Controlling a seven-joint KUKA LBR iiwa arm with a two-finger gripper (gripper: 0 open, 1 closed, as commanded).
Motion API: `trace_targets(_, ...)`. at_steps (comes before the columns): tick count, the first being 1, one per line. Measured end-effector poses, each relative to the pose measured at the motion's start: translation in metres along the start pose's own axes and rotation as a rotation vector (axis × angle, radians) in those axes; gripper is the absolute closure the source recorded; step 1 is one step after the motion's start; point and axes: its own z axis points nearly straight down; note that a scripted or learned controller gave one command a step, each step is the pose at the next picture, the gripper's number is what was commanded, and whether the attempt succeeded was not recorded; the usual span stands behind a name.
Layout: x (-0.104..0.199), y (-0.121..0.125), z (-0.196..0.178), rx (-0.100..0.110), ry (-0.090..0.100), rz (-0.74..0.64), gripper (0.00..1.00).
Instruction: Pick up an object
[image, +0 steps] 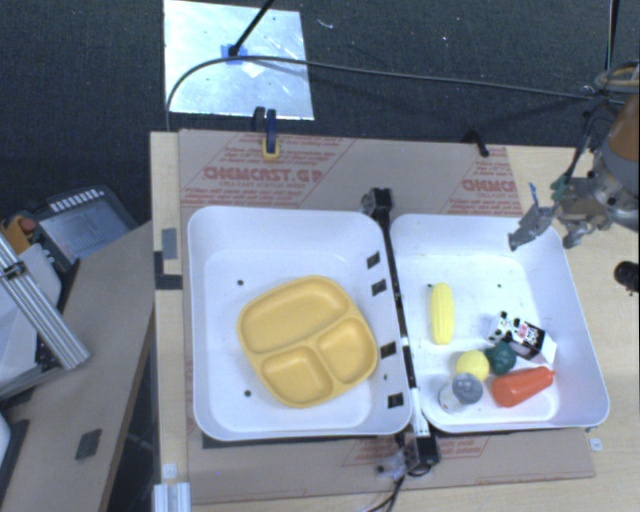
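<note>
The right bin (560, 275) holds several small items. A yellow corn cob (441, 312) lies near its middle. At the bin's front sit a yellow ball (473, 365), a dark green ball (501, 357), an orange carrot (522, 386), a grey round piece (466, 389) and a black-and-white box (524, 335). My gripper (548, 235) hangs above the bin's far right corner, well apart from all of them. It is open, with nothing between its fingers.
A yellow three-compartment tray (305, 340) lies in the left bin (215, 300). A black divider (392, 310) runs between the bins. A cable crosses the cardboard behind them, and grey equipment stands off the bench at the left.
</note>
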Motion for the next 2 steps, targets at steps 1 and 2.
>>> trace_targets(1, 0.001, 0.002, -0.007, -0.011, -0.002, -0.003, 0.0)
trace_targets(2, -0.002, 0.006, 0.055, -0.008, -0.002, -0.001, 0.0)
